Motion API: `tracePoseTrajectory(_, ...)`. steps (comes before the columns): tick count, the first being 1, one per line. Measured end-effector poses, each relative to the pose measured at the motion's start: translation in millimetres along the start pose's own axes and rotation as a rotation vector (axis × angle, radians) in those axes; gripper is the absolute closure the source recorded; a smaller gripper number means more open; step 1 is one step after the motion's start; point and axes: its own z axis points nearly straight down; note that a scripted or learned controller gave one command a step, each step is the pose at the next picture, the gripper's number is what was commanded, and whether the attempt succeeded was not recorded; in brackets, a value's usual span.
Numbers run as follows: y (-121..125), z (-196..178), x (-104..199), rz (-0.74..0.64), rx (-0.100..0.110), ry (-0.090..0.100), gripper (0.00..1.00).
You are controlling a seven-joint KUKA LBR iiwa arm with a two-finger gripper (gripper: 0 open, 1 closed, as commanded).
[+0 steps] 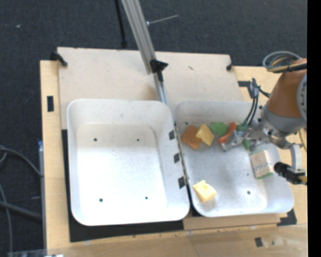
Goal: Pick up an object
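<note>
Camera view: the shallow white left bin [123,165] sits beside the shallow white right bin [230,197]. In the right bin, near its front left corner, lies a pale yellow foam block [205,190]. Toward the back lie a brown-orange chunk [191,136], a yellow wedge [205,134], a green lump [219,128] and a red-orange piece [228,133], close together. The gripper [236,141] hangs just beside the red-orange piece; how far its claw is spread cannot be told. Right of it lies a speckled grey-white block [261,164].
</note>
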Motion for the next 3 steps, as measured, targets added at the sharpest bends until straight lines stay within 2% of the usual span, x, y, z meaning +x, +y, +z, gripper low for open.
tracePoseTrajectory(1, 2.1, -14.4, -0.7, 0.002, -0.009, -0.001, 1.0)
tracePoseTrajectory(2, 8.4, -78.3, -1.3, -0.005, -0.011, 0.0, 1.0)
tracePoseTrajectory(3, 11.9, -122.8, -1.2, -0.006, -0.01, 0.001, 1.0)
